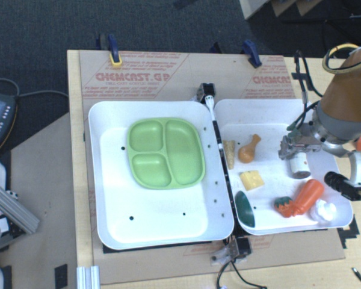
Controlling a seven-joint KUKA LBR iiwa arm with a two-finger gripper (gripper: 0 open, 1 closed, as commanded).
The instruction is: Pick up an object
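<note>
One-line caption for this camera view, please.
KUKA arm's end effector hovers over the right bin of toy food; a green divided plate sits in the left bin.

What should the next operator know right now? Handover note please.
Hand: low in the right bin, toward its far right side; finger state not readable from this view, nothing seen held.
Right bin contents: orange drumstick-shaped toy and pale stick near the divider, yellow cheese wedge below them, dark green piece at the near left corner, toy carrot and a small white item at the near right.
Left bin: green divided plate, flat.
Done: no pick confirmed.
Left: grasp one object and lift it.
</note>
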